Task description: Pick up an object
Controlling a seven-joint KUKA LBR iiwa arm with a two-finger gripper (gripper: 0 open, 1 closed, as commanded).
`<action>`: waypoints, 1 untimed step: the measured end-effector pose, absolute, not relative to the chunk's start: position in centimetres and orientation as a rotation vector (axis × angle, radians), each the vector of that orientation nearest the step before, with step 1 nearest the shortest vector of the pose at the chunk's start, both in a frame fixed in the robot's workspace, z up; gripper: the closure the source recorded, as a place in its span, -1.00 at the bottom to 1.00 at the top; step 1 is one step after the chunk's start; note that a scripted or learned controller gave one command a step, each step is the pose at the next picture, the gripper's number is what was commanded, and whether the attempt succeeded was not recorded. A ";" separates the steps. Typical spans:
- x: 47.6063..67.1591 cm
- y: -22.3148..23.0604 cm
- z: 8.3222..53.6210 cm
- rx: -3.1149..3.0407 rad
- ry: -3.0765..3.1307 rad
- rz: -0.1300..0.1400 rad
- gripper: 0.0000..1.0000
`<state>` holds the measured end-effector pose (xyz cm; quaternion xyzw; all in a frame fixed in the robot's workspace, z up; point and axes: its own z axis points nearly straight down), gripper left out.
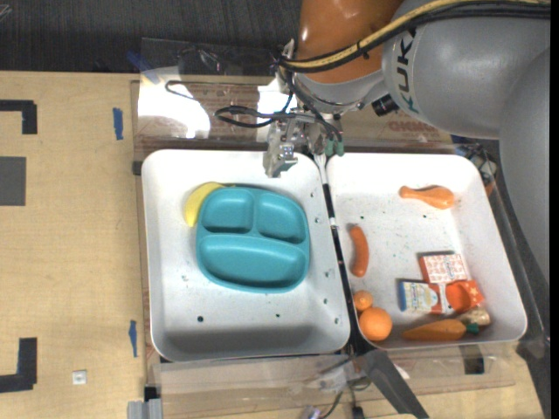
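We log the gripper [281,157] at the far rim of the left bin [166,234], close to the divide between the two bins; whether it is spread or pressed together we cannot tell, and we see nothing in it. Just below it, toward the camera: one teal compartment plate [253,238], overturned, with a yellow item [197,201] showing from under its left edge. To the gripper's right, in the right bin [384,225]: one orange drumstick-shaped toy [428,196] near the far wall; one sausage [358,250] beside the divide; one small carton [444,269]; one blue-and-white packet [417,297]; one orange ball [376,324] and one carrot [434,330] at the near wall. Both bins sit on the worktop [61,234].
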<state>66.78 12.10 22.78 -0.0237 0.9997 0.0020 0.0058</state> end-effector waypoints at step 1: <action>66.7 16.2 21.3 0.147 3.130 0.006 1.00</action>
